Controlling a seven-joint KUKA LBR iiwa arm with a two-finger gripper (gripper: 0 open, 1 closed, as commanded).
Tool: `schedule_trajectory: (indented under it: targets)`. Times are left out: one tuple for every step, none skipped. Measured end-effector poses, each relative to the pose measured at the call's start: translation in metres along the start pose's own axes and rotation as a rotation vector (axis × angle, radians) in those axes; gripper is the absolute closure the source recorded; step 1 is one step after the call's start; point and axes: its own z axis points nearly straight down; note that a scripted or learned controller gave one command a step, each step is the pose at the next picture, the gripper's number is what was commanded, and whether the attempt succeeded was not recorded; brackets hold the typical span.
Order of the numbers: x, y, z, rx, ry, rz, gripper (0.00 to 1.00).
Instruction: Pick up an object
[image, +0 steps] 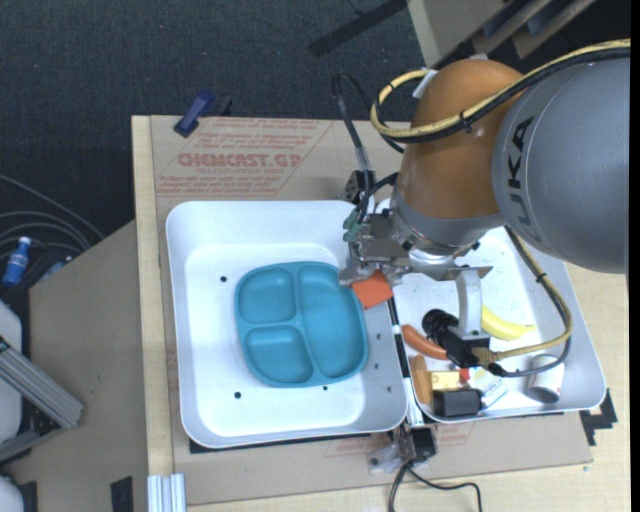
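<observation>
Gripper (368, 272) clamped on orange block (373, 291), lifted over divide btwn bins, by blue tray (300, 322): pick looks done

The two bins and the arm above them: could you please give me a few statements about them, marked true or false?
1. A blue divided tray lies in the left bin. True.
2. The blue divided tray lies upside down. False: its compartments face up.
3. A banana lies in the right bin. True.
4. The arm hangs over the left bin's far left corner. False: it is above the divide between the bins.
5. An orange piece sits near the gripper. True.
</observation>
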Motion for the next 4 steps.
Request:
schedule_trajectory:
  targets:
    - [0.06, -0.038, -0.005, 0.004, -0.001, 0.0, 1.0]
    - [-0.006, 0.033, -0.051, -0.002, -0.002, 0.003, 1.0]
    - [0.106, -0.019, 0.029, 0.004, -0.001, 0.0, 1.0]
    - [0.118, 0.012, 0.005, -0.001, 0.0, 0.001, 1.0]
